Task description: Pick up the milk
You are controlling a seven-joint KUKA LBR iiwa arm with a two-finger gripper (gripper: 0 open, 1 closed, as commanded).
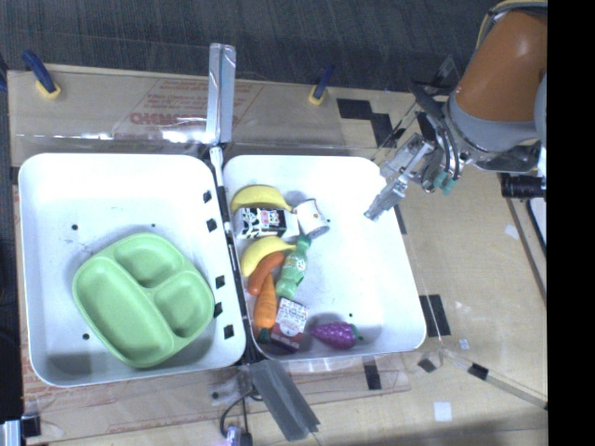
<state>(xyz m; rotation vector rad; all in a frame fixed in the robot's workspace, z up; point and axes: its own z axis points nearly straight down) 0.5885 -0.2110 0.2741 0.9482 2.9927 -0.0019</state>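
The milk [258, 220] is a small carton with black-and-white cow patches. It lies near the left wall of the right bin [372, 277], between two bananas. My gripper [380, 203] hangs over the upper right part of that bin, near its right rim. It is well to the right of the milk and apart from it, and it holds nothing that I can see. The grey arm with its orange band [497, 59] reaches in from the upper right.
Crowded around the milk are two bananas [258, 196], a small white carton [310, 216], a green bottle [294, 268], a carrot [265, 300], a flat box [290, 320] and purple grapes [335, 334]. The left bin [46, 203] holds a green divided plate [141, 297].
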